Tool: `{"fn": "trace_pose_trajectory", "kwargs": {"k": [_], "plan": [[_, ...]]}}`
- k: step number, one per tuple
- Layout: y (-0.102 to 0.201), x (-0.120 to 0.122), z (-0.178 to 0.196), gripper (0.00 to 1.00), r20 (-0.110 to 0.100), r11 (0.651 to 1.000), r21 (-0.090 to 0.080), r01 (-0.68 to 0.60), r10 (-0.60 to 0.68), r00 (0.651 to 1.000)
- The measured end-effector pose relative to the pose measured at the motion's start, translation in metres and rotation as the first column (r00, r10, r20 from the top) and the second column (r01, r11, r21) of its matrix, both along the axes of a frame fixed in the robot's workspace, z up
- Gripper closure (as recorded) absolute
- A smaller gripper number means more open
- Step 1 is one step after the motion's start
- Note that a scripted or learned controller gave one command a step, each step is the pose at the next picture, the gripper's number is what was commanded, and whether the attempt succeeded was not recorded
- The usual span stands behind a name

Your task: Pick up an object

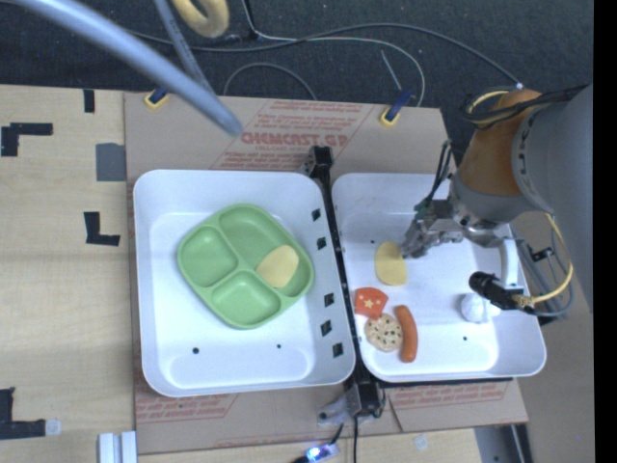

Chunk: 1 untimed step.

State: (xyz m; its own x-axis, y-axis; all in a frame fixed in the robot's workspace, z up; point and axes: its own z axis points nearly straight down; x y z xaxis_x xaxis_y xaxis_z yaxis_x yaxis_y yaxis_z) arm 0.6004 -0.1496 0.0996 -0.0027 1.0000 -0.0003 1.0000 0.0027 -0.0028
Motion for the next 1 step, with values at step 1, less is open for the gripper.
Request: {"fn": "trace_pose_trajectory", "kwargs": {"k": [1], "plan": [[-0.001, -0.0028, 0.0626, 1.0, 0.007, 1.0, -0.001, 0.001, -0.001, 1.0]]}}
